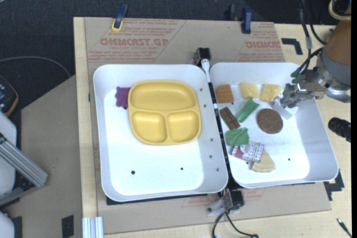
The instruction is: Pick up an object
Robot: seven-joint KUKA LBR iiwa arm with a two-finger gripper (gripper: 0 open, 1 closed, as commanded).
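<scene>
Camera view: I see the gripper point(289, 98) low over the right bin point(312, 170), near its far right side, just right of a yellow block point(270, 92). I cannot tell how its fingers stand; they blur into the bin's white. Nothing shows between them. The loose things lie in this bin: a second yellow block point(249, 90), an orange-brown block point(225, 94), a brown bar point(228, 117), a green pod point(247, 110), a brown disc point(270, 120) just below the gripper, a green leaf point(237, 136), a red-and-white packet point(249, 151) and a tan wedge point(264, 163). In the left bin point(150, 181) I see a yellow tray point(164, 111) with a purple piece point(121, 97) touching its left edge.
</scene>
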